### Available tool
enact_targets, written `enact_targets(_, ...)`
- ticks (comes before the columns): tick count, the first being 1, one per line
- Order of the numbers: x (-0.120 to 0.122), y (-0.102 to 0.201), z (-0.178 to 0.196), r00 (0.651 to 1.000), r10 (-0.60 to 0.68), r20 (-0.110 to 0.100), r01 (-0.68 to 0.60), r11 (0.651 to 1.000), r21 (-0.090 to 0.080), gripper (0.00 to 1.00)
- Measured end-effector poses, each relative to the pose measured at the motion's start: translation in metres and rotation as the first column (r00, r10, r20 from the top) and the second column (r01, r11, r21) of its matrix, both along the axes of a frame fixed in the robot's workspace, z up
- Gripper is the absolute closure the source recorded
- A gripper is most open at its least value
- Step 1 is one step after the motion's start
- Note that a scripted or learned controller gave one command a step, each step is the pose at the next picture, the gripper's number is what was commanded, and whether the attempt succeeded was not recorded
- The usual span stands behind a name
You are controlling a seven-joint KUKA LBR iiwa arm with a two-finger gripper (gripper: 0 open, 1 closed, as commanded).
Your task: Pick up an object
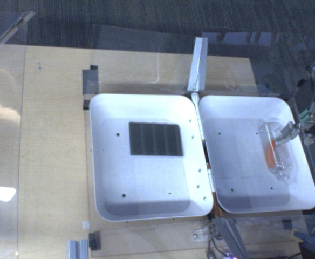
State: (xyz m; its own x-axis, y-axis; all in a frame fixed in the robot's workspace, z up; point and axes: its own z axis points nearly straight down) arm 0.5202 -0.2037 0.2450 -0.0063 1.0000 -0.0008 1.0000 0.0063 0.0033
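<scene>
The tool (293, 129) sits at the right edge of the frame, right by the clear tube (276, 151) with its orange core, in the right bin (238, 196). I cannot tell its opening. Best approach: square up across the tube's width (slippery plastic, likely) before closing.

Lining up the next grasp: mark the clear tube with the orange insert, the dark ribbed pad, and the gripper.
clear tube (276, 156), camera view, its orange middle.
dark ribbed pad (155, 139), camera view, centre.
gripper (291, 131), camera view, fingertips.
</scene>
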Motion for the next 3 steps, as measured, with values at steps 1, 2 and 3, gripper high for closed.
enact_targets(1,0.013,0.006,-0.115,0.998,0.049,0.048,-0.048,0.999,-0.020,0.00)
enact_targets(2,0.056,-0.006,-0.123,0.986,0.153,0.063,-0.151,0.988,-0.037,0.00)
enact_targets(3,0.069,-0.003,-0.153,0.977,0.213,0.014,-0.213,0.977,-0.010,0.00)
